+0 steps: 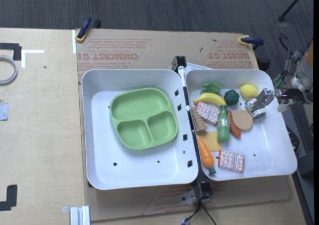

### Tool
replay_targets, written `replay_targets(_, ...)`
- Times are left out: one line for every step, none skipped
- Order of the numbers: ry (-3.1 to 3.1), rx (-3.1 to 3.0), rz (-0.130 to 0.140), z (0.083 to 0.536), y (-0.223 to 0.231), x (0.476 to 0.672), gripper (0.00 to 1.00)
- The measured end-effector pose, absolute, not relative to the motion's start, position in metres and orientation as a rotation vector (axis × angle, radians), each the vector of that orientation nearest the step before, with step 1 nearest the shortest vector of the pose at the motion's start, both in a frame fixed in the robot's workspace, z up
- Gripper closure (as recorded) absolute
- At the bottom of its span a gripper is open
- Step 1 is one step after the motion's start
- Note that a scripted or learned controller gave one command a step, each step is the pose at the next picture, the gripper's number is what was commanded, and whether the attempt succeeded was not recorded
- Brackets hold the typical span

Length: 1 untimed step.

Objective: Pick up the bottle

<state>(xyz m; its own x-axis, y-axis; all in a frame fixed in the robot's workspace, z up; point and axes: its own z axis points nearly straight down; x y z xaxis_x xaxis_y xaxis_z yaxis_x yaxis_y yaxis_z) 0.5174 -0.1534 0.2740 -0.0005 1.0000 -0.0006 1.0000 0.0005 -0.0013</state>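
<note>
The bottle [223, 124], green with an orange cap end, lies on its side in the right bin [271, 154], roughly at the middle of the pile of toy food. Touching it on its right is a hot dog [233, 124], and just beyond that a tan disc [242, 119]. On the bottle's left lies a red-and-white packet [208, 112], with a banana [210, 99] above it. Below the bottle are a yellow slab [213, 141], a carrot [205, 153] and a second packet [231, 160]. Up from the bottle sit a broccoli [231, 97], a leafy green [211, 88] and a lemon [248, 91].

The gripper [259, 104] is right of the bottle, past the disc and near the lemon, low over the bin. Nothing is between its fingers; whether they are spread or closed I cannot tell.

As I judge it, the pick has not begun: the bottle rests untouched, and the approach, grasp and lift all remain. The left bin [94, 134] holds a green plate [143, 118].
</note>
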Motion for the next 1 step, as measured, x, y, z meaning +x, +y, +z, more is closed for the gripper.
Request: replay_targets(-2.222,-2.22,0.003,0.2833,-0.1537,0.5179,1.0)
